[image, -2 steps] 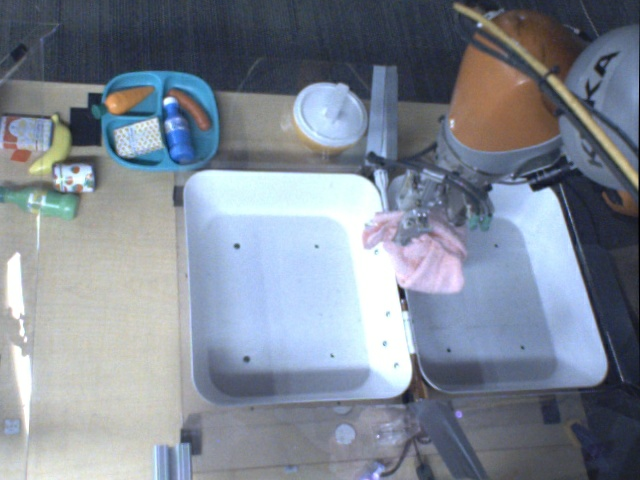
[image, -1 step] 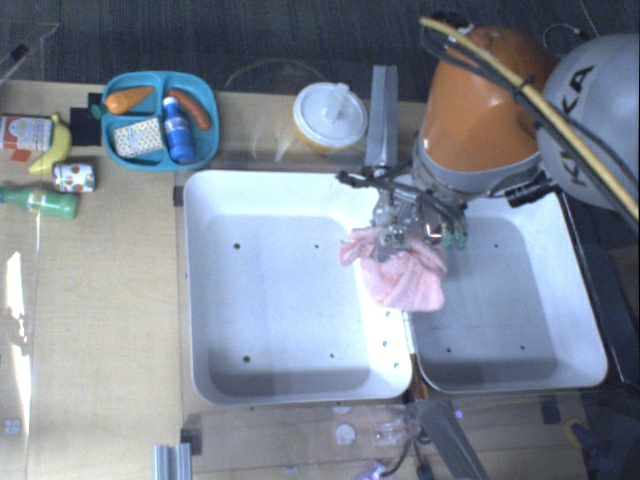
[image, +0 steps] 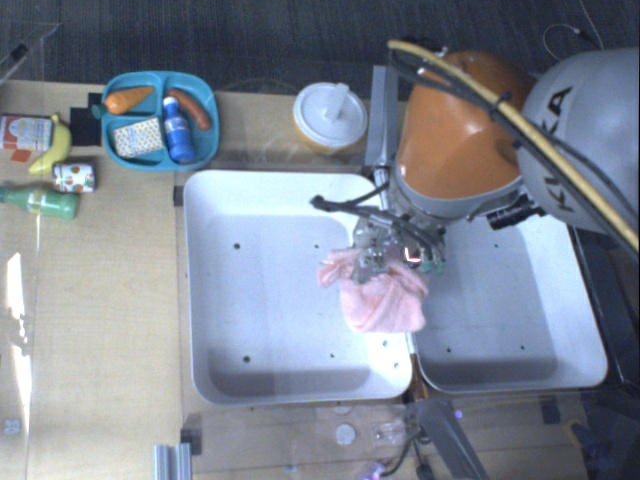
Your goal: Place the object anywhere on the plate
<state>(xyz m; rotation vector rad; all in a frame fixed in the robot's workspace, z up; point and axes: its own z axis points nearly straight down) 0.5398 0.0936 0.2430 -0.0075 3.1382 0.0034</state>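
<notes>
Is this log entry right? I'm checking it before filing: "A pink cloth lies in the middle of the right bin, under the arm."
Not quite. In the camera view the pink cloth lies at the right edge of the left bin, draped over the rim where it meets the right bin, not in the middle of the right bin. It is under the arm.

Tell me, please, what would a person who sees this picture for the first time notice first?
First the big grey and orange arm reaching in from the right, its end effector low over a crumpled pink cloth at the seam between the two white bins. Then the blue divided tray of toy food at the upper left.
</notes>
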